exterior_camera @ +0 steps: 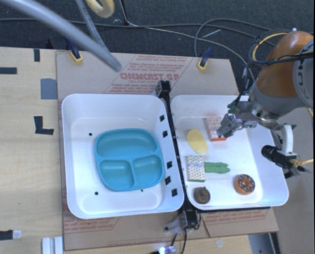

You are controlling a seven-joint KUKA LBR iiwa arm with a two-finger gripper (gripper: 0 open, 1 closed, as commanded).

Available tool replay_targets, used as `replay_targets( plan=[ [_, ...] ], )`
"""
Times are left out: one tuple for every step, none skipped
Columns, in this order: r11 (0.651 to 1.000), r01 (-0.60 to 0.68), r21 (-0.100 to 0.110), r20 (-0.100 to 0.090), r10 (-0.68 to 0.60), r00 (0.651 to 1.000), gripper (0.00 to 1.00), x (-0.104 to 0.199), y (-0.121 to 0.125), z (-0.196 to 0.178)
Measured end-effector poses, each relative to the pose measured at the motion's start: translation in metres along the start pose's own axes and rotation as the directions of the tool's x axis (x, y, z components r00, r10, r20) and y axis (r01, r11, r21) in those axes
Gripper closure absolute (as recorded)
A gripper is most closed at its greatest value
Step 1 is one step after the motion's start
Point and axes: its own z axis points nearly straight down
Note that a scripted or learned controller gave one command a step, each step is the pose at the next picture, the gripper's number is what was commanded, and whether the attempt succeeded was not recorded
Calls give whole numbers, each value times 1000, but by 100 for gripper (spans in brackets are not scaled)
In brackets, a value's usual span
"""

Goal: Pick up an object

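Observation:
The right bin (263, 192) holds a yellow lemon-shaped piece (197, 141), a pinkish patterned card with a red edge (214, 127), a white-and-green packet (195, 168), a green pod-like toy (216, 167), a brown round item (201, 195) and a sprinkled doughnut (244, 184). My gripper (224, 129) hangs low over the back of this bin, its tip right at the card's right edge. Whether it grips the card is hidden by the gripper body.
The left bin (75, 152) holds a blue divided tray (129, 159). A black clip divider (168, 142) joins the two bins. Cables run across the dark floor behind the bench, and a grey pole (56, 20) slants over the back left.

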Motion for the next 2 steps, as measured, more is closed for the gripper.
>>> replay_targets(
  plan=[
    [1000,1,0,0,-1,1000,100,56,14,8],
    [1000,1,0,0,-1,1000,100,117,21,6]
  ],
)
